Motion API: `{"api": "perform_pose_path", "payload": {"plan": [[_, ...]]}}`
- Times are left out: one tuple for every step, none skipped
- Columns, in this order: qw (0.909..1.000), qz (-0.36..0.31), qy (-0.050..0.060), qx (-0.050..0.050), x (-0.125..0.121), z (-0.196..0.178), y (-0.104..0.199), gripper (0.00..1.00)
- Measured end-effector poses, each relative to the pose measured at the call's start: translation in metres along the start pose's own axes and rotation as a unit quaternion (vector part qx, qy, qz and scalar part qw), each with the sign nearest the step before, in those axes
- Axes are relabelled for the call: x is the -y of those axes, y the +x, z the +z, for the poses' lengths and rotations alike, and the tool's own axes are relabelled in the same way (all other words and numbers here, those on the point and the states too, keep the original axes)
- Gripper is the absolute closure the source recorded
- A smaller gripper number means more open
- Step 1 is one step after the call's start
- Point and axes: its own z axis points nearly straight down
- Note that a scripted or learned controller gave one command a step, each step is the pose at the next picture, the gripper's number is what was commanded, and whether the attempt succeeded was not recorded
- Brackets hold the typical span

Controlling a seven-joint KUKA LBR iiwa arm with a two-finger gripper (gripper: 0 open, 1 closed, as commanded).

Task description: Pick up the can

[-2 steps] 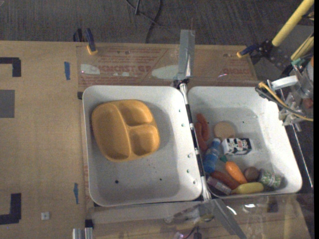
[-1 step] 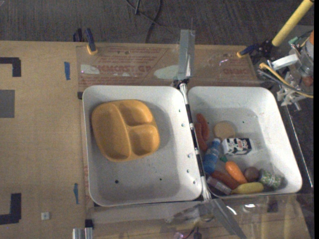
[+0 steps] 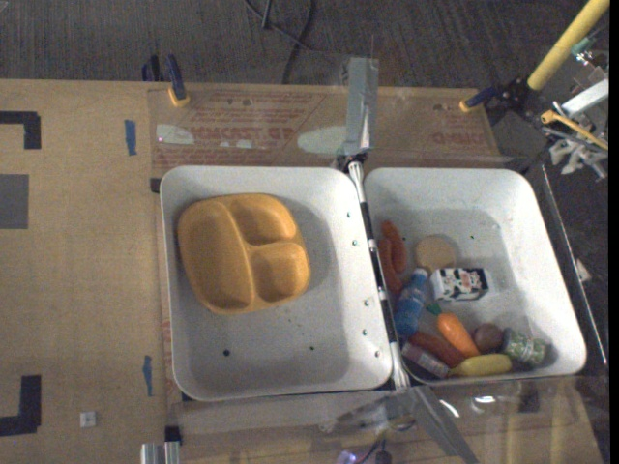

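On the left of the brown tabletop (image 3: 77, 259) sits the left bin (image 3: 290, 356), and a yellow plate (image 3: 242, 251) with three compartments lies in it toward ten o'clock, tilted a little.

The right bin (image 3: 503, 201) stands just beside it, their rims touching. Along its nine o'clock wall lie two red sausages (image 3: 390, 249), and below them a blue bottle (image 3: 410, 305) leans on its side. At seven o'clock a dark tube with a silvery end (image 3: 423, 359) lies against the corner. Near the middle rests a round tan biscuit (image 3: 437, 252), and just beside it, toward four o'clock, a small white carton (image 3: 459, 282) with black marks. Below the carton an orange carrot (image 3: 455, 333) slants down toward a yellow banana (image 3: 481, 364) lying along the six o'clock rim. A brownish ball (image 3: 487, 336) sits just right of the carrot.

The can (image 3: 525, 348), small and green-labelled as far as I can make out, lies at five o'clock, touching the banana's right end and near the corner.
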Motion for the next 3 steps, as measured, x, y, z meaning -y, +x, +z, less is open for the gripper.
{"api": "perform_pose_path", "payload": {"plan": [[0.9883, 0.152, 0.003, 0.001, 0.027, 0.066, -0.041, 1.00], [0.9968, 0.080, 0.000, 0.000, 0.002, 0.027, -0.002, 1.00], [0.9856, 0.169, 0.003, 0.001, 0.032, 0.062, -0.059, 1.00]]}}
